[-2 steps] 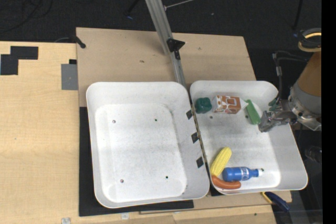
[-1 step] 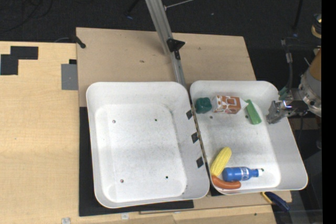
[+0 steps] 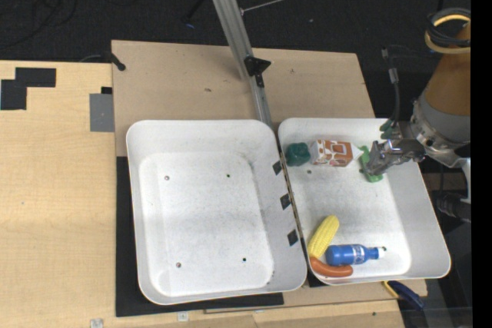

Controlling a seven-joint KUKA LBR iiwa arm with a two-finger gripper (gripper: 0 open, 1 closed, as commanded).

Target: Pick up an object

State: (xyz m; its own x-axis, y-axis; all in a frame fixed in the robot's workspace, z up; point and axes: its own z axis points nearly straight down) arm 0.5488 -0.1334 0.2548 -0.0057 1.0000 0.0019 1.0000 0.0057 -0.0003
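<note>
The wooden tabletop carries two shallow white bins side by side. The left bin shows bare speckled floor. The right bin holds all the objects. The grey arm, with its orange band, reaches in from the right over the bin's far right rim. Its tool hangs low at a small green object; whether the tool is spread or pinching it, I cannot tell. Near the front rim lie a yellow corn cob, a blue bottle and an orange-red sausage-shaped piece, clustered together. Toward the back sit a small orange-and-white carton and, just beside it, a dark green block.
</note>
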